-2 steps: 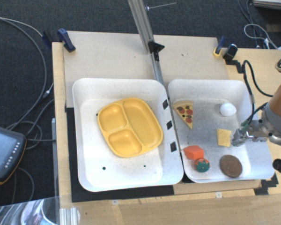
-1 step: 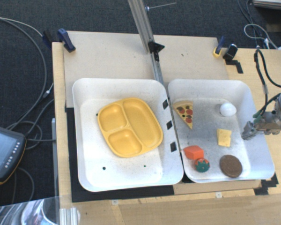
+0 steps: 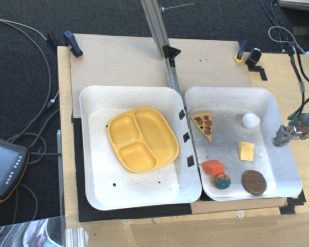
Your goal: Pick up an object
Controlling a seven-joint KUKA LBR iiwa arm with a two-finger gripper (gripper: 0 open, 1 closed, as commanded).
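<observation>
The right bin (image 3: 268,99) holds several small toys: a pizza slice (image 3: 203,124), a white ball (image 3: 250,120), a yellow cheese block (image 3: 246,151), a red piece (image 3: 213,167), a small green and red piece (image 3: 222,181) and a brown round disc (image 3: 254,182). My gripper (image 3: 285,136) hangs at the right rim of this bin, right of the cheese block and below-right of the white ball. It touches none of the toys, and nothing is seen in its grasp.
The left bin (image 3: 95,117) carries a yellow divided plate (image 3: 142,139). A metal pole (image 3: 157,22) slants down to the gap between the bins. Cables (image 3: 293,50) run at the right edge, and clamps sit at the bench's back corners.
</observation>
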